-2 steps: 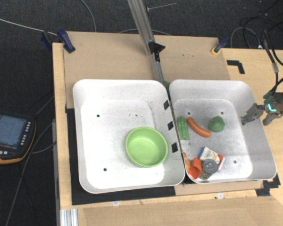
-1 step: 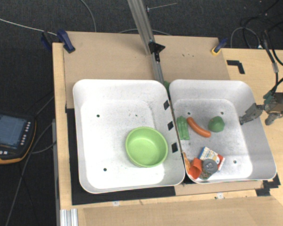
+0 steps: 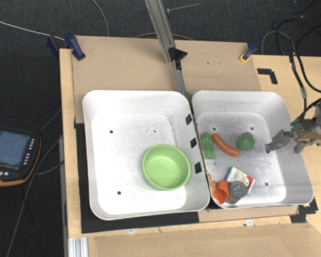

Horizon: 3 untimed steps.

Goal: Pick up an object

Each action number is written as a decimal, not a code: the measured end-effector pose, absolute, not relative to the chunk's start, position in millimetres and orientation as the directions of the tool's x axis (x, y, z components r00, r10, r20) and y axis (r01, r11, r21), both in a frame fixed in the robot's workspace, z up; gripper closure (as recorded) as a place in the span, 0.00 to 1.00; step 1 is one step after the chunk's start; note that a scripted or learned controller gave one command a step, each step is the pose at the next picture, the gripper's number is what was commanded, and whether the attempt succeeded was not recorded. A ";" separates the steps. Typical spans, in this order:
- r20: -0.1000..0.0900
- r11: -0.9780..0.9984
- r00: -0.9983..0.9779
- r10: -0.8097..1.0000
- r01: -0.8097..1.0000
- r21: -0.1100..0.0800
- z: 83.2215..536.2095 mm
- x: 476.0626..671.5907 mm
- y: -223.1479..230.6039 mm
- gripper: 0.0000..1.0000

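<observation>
In the right bin [image 3: 289,159], an orange carrot-like toy [image 3: 225,144] is lying near the middle, the likeliest thing to pick up. It is looking light, stiff and smooth, so it may be slippery; pinching it across its narrow middle seems the safest hold. Its long axis is running diagonally, from the upper left down to the lower right of the view, with the lower end sitting close to a round green ball-like toy [image 3: 245,141]. To its left a flat green piece [image 3: 207,145] is resting against the bin's wall. Toward the near edge, a small printed packet [image 3: 241,178], a grey disc [image 3: 236,190] and an orange scrap [image 3: 221,191] are crowding together. In the left bin [image 3: 96,143] a green bowl [image 3: 166,166] is sitting upright. At the right bin's right side, the gripper [image 3: 282,142] is hovering with nothing between its fingers, which are appearing spread.
</observation>
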State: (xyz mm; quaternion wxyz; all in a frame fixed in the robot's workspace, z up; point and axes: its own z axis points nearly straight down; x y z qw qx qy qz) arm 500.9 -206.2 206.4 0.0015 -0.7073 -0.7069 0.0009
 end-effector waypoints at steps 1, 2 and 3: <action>0.001 0.000 0.000 1.000 1.000 -0.005 144.3 502.6 -208.0 0.00; 0.001 0.000 0.000 1.000 1.000 -0.004 93.2 501.5 -207.5 0.00; 0.000 0.000 0.000 1.000 1.000 0.001 106.2 503.0 -207.8 1.00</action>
